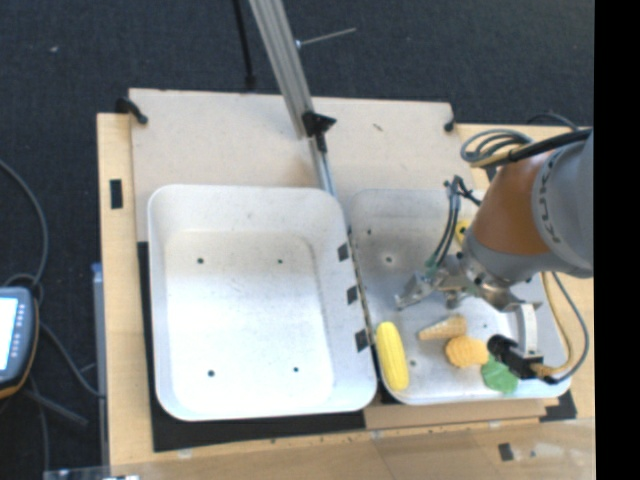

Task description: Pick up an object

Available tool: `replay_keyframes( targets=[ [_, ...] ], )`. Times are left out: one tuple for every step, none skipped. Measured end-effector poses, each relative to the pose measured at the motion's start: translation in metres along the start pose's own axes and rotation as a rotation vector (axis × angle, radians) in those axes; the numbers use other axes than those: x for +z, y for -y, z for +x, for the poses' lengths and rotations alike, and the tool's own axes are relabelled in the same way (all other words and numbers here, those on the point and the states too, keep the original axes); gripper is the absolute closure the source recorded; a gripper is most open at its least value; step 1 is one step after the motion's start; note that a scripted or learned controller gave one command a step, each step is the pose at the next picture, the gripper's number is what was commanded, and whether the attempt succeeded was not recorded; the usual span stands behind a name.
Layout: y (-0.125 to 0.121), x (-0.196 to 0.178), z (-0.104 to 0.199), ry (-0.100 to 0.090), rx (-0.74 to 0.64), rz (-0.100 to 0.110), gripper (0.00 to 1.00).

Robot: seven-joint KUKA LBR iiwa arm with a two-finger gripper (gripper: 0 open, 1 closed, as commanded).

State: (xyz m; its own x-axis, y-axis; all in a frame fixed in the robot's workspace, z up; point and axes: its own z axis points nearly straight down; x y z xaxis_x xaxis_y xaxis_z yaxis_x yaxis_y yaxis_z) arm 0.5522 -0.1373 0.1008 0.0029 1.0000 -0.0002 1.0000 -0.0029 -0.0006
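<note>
My gripper (430, 296) hangs low in the right bin (400, 218), near its middle, open with nothing between its fingers. Just below it lies a tan cone (442, 328), close but apart. An orange-yellow lumpy object (466, 350) sits beside the cone toward the front. A green object (497, 376) rests in the front right corner, partly hidden by the wrist's hardware. A yellow corn cob (391, 355) lies along the bin's left wall near the front.
The left bin (245, 298) stands beside the right one, and their walls meet at a divider with black clips (352, 293). A slanted metal pole (285, 58) rises behind the bins. The arm's orange band (505, 218) overhangs the right bin's far right side.
</note>
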Motion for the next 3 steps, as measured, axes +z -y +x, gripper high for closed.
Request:
replay_keyframes(
  targets=[
    [-0.001,-0.011,-0.001,-0.001,0.007,-0.004,1.0],
    [-0.006,-0.073,0.005,0.002,-0.006,-0.009,1.0],
    [-0.011,-0.137,0.0,0.002,-0.006,-0.01,1.0]
  ],
)
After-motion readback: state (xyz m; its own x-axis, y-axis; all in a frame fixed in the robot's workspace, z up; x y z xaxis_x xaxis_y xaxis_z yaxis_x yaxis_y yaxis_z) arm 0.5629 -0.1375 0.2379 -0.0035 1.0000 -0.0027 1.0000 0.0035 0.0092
